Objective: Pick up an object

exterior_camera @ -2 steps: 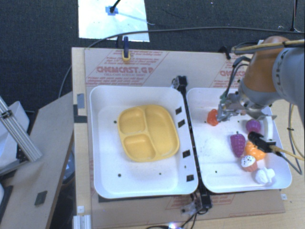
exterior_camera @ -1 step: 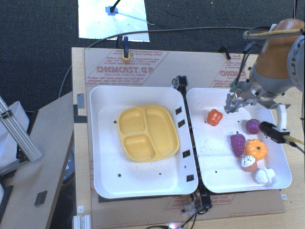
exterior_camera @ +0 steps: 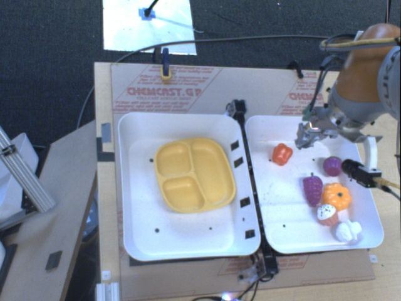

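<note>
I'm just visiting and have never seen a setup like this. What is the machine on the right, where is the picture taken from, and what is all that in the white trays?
One camera looks down from above at a slant. The grey and orange machine is a robot arm reaching in from the right; its hand hangs over the right bin with nothing seen in it. That bin holds toy food: an orange-red pepper, a purple grape bunch, a small purple ball, an orange pumpkin and small white pieces. The left bin holds a yellow divided plate.
</note>
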